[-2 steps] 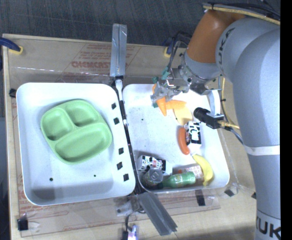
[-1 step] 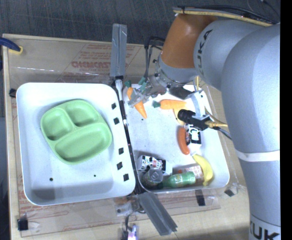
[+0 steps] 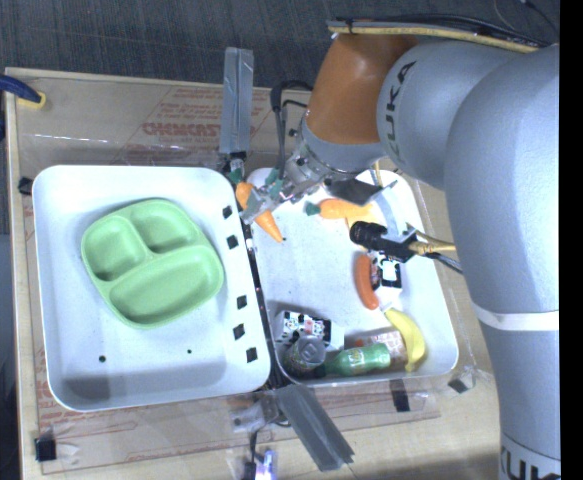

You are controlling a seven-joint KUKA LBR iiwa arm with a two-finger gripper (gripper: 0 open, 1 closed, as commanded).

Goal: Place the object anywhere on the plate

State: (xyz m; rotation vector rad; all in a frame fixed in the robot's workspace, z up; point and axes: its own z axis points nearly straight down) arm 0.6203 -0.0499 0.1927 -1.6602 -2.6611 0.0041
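A green divided plate (image 3: 152, 259) lies in the left bin (image 3: 71, 368) with nothing on it. My gripper (image 3: 267, 200) hangs over the far left corner of the right bin (image 3: 321, 268), close to the wall between the bins. An orange carrot (image 3: 269, 225) lies or hangs right under the gripper, pointing down toward the bin floor; whether it is gripped is unclear. A second orange carrot-like piece (image 3: 345, 209) with a green tip lies just to the right. The arm covers the far right of that bin.
The right bin also holds a red sausage (image 3: 367, 280), a banana (image 3: 408, 336), a green bottle (image 3: 357, 360), a can (image 3: 307, 353) and a black-and-white patterned box (image 3: 303, 324) along its near edge. The raised wall between the bins (image 3: 241, 298) separates the gripper from the plate.
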